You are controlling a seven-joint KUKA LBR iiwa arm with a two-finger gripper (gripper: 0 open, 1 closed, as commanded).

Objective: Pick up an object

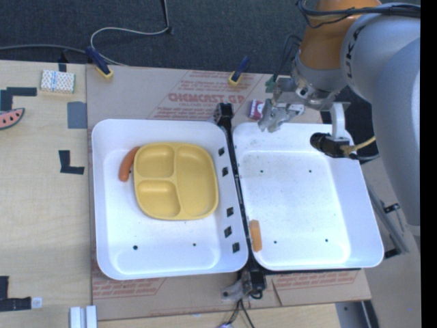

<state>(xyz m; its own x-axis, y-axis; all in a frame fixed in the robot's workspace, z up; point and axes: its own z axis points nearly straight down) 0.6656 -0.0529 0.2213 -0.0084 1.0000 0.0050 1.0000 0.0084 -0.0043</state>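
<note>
A yellow divided plate [175,181] lies in the left bin [109,251]. An orange sausage-shaped piece [125,165] rests against the plate's left edge. A second small orange piece [255,235] lies at the left wall of the right bin [355,231], near its front. My gripper [272,121] hangs over the far left corner of the right bin, well away from every object. Its fingers look close together, and nothing shows between them.
A small red-and-white packet [255,108] lies on the cardboard just behind the right bin, beside the gripper. Blue-and-yellow clamps [100,61] [239,70] sit at the cardboard's far edge. A black connector with a yellow cable [328,144] hangs over the right bin's far right.
</note>
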